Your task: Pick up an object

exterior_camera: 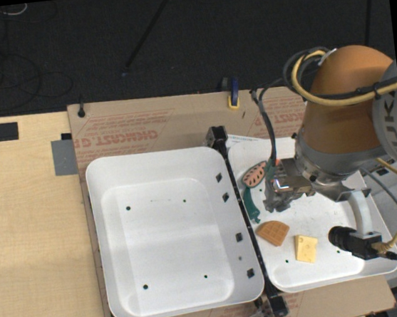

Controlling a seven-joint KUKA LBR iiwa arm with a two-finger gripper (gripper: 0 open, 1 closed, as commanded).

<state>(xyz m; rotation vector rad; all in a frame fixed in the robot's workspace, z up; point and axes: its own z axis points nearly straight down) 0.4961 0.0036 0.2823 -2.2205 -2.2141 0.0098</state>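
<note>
Grey arm (337,150) bearing a rounded orange band (349,96), with black cables (301,70) looped beside the band and a silvery metal gripper (282,193) below it.

There are two white bins side by side on the table (37,246), a left bin (164,230) and a right bin (291,268). One cardboard sheet (144,128) lies under them, with one blue and yellow clamp (232,94) at its back edge. The right bin carries four loose things, one of each kind: one yellow block (306,248) near its front edge, one orange-brown wedge (273,232), one teal strip (251,209) along its left wall, and one striped orange oval (254,175) toward its back left corner.
</note>
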